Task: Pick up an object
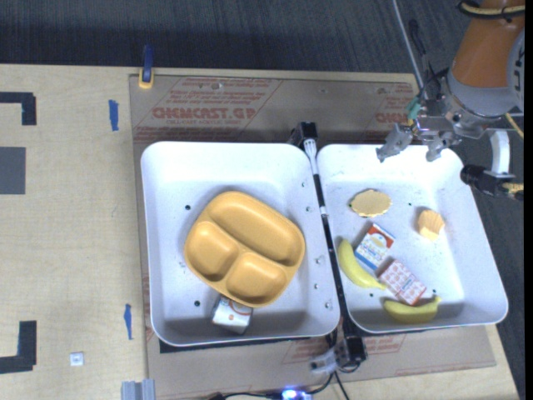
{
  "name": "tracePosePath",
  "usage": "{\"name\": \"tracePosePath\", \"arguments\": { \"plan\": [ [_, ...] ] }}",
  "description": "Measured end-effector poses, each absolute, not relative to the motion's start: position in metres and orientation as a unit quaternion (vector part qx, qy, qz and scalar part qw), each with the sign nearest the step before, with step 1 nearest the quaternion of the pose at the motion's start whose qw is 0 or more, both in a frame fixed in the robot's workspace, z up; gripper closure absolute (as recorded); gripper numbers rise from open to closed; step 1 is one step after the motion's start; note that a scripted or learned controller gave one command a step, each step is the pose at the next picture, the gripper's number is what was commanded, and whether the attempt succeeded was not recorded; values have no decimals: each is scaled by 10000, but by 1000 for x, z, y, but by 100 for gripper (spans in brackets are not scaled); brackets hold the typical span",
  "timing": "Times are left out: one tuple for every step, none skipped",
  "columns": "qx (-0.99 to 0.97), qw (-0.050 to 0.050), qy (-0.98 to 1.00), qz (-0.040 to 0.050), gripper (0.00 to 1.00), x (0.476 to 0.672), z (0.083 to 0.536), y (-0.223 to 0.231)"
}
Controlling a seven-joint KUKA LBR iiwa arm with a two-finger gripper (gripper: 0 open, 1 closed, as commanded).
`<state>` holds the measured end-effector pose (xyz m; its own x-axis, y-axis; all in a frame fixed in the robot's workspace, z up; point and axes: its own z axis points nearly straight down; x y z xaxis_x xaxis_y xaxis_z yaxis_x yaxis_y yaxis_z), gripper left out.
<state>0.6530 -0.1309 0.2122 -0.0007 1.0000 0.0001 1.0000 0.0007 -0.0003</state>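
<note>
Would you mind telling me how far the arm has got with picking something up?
Nothing looks picked yet. The gripper hangs open over the right bin's far edge, with nothing between its fingers. The round cracker, cheese wedge, cartons and bananas lie on the bin floor. Descent and grasp remain.

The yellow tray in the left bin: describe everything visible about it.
The yellow tray is a rounded, smooth, plastic-looking dish with three compartments, one long and two smaller. It lies open side up, turned at an angle to the bin's walls, near the middle of the left bin. Its near edge overlaps a small white carton, which pokes out from under it. Its compartments hold nothing. The gripper is apart from it, over the far edge of the right bin.
</note>
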Motion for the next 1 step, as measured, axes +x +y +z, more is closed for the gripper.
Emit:
{"name": "tracePosePath", "arguments": {
  "plan": [
    [-7068,-11,-7075,-8,0,618,86,-97]
  ]
}}
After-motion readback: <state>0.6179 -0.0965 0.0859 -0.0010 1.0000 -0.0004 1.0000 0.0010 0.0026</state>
